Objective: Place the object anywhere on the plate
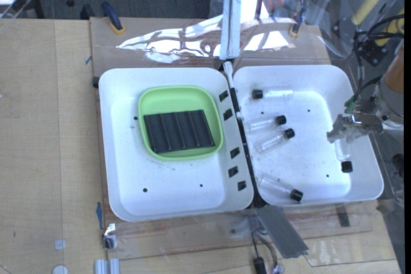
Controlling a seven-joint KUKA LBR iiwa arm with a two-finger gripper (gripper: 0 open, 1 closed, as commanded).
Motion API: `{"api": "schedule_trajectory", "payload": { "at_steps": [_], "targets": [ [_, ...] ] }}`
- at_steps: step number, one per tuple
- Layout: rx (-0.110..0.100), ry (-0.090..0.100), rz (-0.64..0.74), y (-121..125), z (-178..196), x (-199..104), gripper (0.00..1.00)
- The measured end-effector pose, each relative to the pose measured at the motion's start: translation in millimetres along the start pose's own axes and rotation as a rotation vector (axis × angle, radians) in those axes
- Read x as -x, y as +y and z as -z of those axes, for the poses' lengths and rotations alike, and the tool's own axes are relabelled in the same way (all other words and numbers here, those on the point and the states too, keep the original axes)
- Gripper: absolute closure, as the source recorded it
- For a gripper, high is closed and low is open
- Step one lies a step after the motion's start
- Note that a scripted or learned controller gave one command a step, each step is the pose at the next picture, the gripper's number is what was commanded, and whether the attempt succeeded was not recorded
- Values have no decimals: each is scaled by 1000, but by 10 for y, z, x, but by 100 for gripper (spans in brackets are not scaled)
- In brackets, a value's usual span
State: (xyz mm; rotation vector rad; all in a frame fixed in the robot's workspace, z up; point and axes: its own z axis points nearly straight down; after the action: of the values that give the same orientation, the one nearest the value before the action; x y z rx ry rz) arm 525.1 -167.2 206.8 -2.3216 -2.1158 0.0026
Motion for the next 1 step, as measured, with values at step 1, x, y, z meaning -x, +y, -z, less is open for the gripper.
{"api": "schedule_trajectory", "payload": {
  "at_steps": [1],
  "targets": [
    [0, 0, 0, 0, 1, 0, 0]
  ]
}}
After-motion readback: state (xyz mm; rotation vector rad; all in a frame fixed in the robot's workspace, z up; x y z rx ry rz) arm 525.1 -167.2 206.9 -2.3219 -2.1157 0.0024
